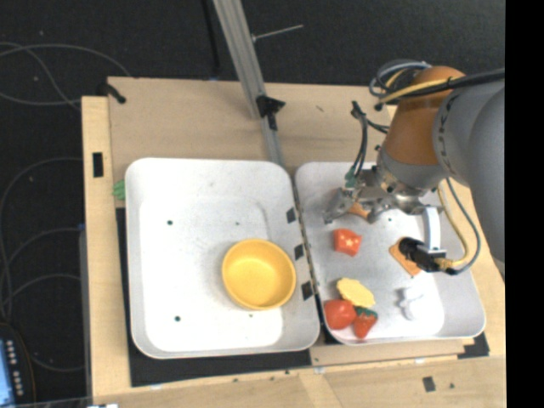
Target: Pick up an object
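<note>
**Pincer above the red piece in the right bin**

A small red object lies in the right bin, just below the pincer, apart from it. Whether the pincer is spread cannot be told. A yellow bowl sits in the left bin.

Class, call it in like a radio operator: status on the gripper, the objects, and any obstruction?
Gripper over right bin, fingers unclear. Red object just below it, nothing seen held. Yellow bowl in left bin. Nothing between gripper and red object.
</note>
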Controlling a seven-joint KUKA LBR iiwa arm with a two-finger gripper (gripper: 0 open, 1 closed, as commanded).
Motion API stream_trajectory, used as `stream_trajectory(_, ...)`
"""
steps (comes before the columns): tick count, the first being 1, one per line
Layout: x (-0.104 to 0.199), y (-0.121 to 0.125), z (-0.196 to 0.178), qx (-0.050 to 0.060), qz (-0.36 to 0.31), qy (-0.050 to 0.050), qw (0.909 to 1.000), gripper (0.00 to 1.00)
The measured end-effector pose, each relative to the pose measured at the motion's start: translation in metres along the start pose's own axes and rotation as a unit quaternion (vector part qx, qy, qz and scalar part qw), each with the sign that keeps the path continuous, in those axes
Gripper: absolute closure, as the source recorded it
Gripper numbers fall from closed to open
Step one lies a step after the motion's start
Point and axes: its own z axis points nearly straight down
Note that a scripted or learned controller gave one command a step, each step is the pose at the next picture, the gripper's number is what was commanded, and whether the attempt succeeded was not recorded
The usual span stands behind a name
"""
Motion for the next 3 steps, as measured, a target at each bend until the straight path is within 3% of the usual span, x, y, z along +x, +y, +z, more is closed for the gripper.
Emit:
stream_trajectory(1, -0.002, -0.001, 0.046, 0.0, 0.0, 0.0, 1.0, 0.0)
stream_trajectory(2, -0.002, 0.001, 0.032, -0.004, 0.002, 0.001, 1.0, 1.0)
stream_trajectory(3, 0.004, -0.001, -0.014, -0.004, -0.003, 0.002, 1.0, 1.0)
